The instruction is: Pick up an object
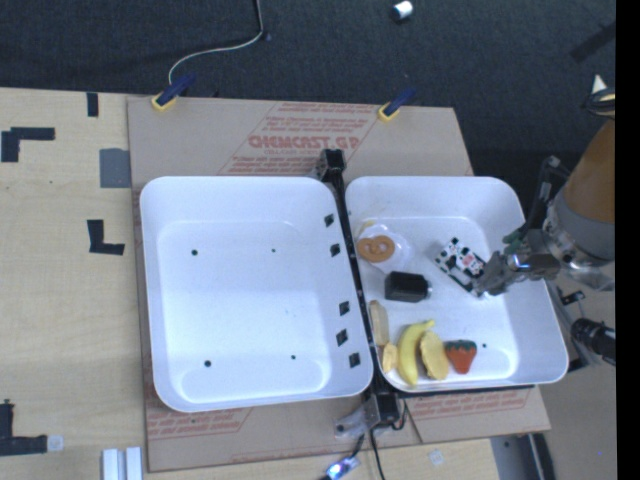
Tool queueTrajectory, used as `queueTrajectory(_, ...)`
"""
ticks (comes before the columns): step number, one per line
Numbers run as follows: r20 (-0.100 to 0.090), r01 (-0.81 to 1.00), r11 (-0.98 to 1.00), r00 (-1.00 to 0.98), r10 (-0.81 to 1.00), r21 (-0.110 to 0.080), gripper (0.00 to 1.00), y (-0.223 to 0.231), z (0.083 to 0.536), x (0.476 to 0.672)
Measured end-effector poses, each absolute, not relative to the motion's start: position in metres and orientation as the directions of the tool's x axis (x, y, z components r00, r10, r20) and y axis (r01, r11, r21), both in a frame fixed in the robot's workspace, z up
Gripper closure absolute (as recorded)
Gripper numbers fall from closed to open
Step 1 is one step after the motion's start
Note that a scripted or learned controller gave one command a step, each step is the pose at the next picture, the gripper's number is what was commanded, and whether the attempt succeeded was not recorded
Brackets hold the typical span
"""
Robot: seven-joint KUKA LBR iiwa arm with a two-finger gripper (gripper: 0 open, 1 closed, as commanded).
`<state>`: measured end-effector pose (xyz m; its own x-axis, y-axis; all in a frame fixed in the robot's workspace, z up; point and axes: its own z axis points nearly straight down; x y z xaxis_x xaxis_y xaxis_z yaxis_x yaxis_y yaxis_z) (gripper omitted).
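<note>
The right white bin (500,203) holds several objects. A brown ring-shaped piece (377,247) lies near its left wall, and a black block (407,286) sits just below it. A small white-and-black patterned object (458,259) lies in the middle. At the front are a yellow banana bunch (420,352), a red strawberry (461,355) and a tan stick (378,323). My gripper (487,280) reaches in from the right, low over the bin floor, right beside the patterned object's lower right end. I cannot tell whether it touches it.
The left white bin (160,268) stands beside the right one, split from it by a black divider (340,258). Both rest on a cardboard sheet (300,138) on the bench. The arm's grey body with its orange band (592,193) hangs over the right bin's right rim.
</note>
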<state>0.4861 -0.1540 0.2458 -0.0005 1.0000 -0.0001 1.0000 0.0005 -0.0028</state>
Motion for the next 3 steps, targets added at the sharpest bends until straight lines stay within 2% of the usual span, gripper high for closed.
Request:
queueTrajectory(1,-0.004,1.0,0.006,-0.006,1.0,0.019,1.0,-0.119,0.484,0.548)
queueTrajectory(2,-0.002,1.0,0.002,-0.002,1.0,0.007,1.0,-0.124,0.539,0.53)
queueTrajectory(3,0.0,1.0,0.001,-0.001,1.0,0.001,1.0,-0.102,0.535,0.486)
